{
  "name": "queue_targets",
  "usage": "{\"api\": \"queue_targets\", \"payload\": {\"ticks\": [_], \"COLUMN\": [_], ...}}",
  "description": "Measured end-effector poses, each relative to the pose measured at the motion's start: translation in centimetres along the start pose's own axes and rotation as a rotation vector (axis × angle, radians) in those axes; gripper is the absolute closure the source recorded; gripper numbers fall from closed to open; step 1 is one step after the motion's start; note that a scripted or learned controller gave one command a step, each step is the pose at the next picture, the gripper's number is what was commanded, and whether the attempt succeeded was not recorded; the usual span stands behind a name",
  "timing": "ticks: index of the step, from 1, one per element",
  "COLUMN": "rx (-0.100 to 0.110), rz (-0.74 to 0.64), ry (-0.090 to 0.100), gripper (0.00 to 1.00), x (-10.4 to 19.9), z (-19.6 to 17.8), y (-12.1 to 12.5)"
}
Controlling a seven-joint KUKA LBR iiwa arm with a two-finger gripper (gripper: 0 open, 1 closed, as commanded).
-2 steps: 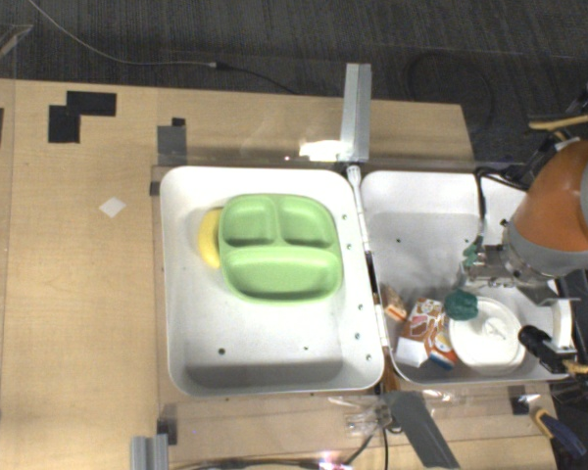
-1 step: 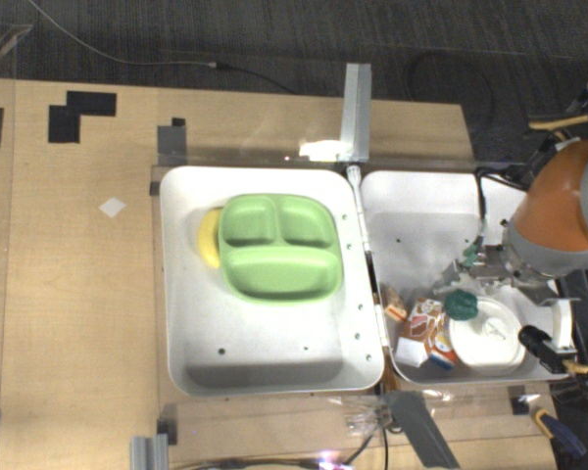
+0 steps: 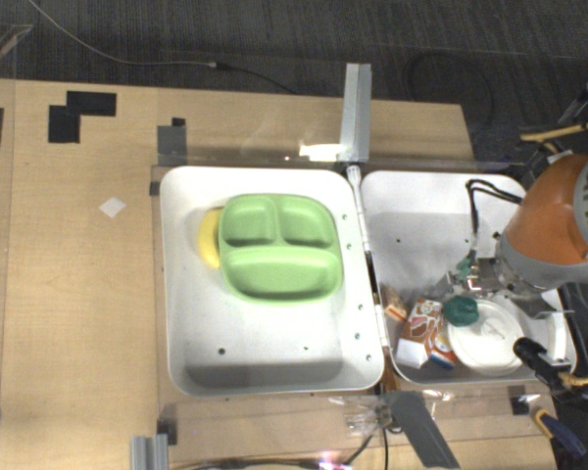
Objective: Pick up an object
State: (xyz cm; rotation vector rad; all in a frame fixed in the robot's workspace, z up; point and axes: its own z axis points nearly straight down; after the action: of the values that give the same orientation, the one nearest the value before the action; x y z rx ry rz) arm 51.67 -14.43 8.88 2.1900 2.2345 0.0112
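Arm: grey, orange band (image 3: 559, 218), right edge of frame, reaching down into the right bin (image 3: 421, 213).
Gripper (image 3: 470, 277): low over the clutter; open or closed, cannot tell.
Candidates: teal round object (image 3: 461, 310) on white plate (image 3: 490, 341); printed packet (image 3: 426, 326) just left.
Left bin (image 3: 265, 360): green divided tray (image 3: 277, 246) over yellow item (image 3: 209, 238).
Advice: pick one isolated piece, descend centred on it.
Labels: packet print unreadable.
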Motion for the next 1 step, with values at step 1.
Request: {"api": "queue_targets", "payload": {"ticks": [1], "rx": [-0.009], "rz": [0.0], "ry": [-0.003], "gripper": [1.0], "x": [-0.03], "z": [-1.28], "y": [0.35]}}
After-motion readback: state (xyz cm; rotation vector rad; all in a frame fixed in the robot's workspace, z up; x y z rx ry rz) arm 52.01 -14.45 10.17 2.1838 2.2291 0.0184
